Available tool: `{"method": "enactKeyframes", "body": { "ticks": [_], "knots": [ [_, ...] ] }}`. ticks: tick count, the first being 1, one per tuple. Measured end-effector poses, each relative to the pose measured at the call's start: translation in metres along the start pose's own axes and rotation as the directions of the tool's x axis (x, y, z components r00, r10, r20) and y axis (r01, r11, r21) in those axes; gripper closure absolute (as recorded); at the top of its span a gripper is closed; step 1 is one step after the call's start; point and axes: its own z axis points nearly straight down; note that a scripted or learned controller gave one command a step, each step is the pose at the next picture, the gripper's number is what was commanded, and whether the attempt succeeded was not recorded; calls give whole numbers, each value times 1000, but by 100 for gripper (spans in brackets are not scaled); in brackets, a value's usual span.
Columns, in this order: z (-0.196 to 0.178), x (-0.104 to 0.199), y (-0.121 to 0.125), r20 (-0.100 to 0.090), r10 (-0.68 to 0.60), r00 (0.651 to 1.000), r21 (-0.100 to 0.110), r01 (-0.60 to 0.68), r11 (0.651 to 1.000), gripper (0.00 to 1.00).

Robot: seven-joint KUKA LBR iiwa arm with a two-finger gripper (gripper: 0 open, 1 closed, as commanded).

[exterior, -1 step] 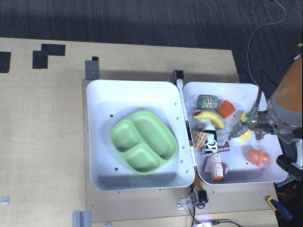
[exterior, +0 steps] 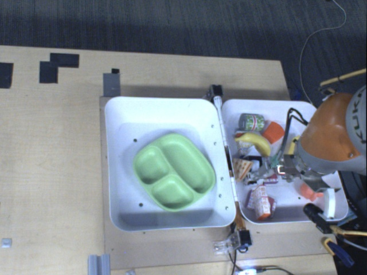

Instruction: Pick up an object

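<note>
From the overhead camera view we see a light wooden bench bearing two shallow white bins side by side. The left white bin holds a pale green plastic plate with three compartments, lying near the bin's middle, a little tilted in plan.

The right white bin holds the clutter. Near its far wall lies a small green can on its side; its label is too blurred for us to read. Just right of the can sits an orange-red block. Below the can a yellow banana curves toward the middle of the bin. Under the banana we see a brown and white striped packet, its print illegible. Nearer the front wall lies a red and white pouch, also unreadable. At the right side an orange-pink piece shows just below the arm.

The grey arm with the orange band reaches in from the right; part of the white lettering "KU" can be read on its casing at the frame edge. Its gripper hangs low over the middle of the right bin, between the banana and the red and white pouch, close beside the striped packet. We cannot tell how the tool is set, nor whether it touches anything.
</note>
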Motion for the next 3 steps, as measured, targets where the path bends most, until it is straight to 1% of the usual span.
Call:
{"method": "enactKeyframes", "body": {
  "ticks": [1, 2, 3],
  "knots": [
    [-13, 1, 3, -2, -2, 1000, -7, 2, 1000, 100],
    [-73, 124, 42, -3, -3, 1000, 18, 3, 1000, 100],
    [-73, 122, 41, -1, -1, 1000, 19, 1, 1000, 0]
  ]
}}
